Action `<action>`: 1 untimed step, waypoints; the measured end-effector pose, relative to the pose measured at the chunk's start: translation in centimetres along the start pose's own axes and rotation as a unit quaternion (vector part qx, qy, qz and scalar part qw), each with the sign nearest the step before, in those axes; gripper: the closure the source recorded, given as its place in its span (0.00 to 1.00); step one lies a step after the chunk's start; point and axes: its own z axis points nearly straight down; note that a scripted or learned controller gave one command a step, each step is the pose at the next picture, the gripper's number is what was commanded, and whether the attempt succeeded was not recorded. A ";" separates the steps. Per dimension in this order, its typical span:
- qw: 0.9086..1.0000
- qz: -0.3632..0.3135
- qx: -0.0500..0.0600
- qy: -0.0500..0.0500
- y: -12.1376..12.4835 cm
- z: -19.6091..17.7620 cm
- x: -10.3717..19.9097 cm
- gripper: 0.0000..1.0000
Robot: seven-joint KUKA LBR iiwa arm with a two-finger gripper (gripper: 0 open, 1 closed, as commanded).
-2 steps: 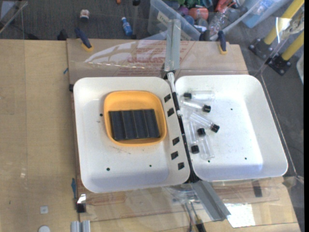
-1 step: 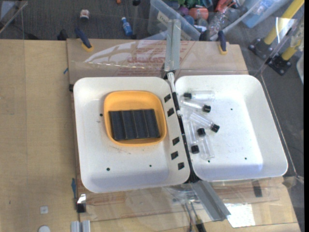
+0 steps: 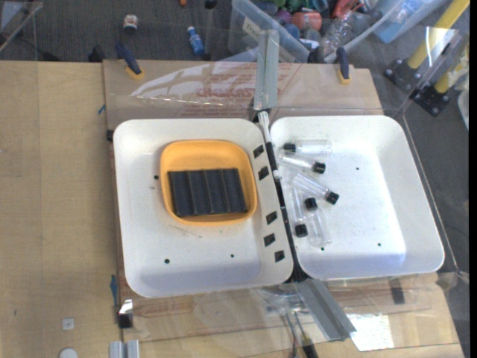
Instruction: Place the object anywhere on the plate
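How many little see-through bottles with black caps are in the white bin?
4, maybe more, since clear ones are hard to see. All are in the right bin: vial at top, vial, vial, vial lowest.

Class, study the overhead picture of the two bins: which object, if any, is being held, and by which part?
Nothing is held. The clear vials with black caps lie loose in the right bin, and the yellow plate sits in the left bin.

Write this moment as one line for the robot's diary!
plate: yellow, left bin, holds dark ribbed block | vials: clear, black caps, right bin | task: not yet done
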 end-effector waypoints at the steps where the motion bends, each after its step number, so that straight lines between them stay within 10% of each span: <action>1: 0.989 -0.146 0.001 -0.001 0.0 0.0 0.0 1.00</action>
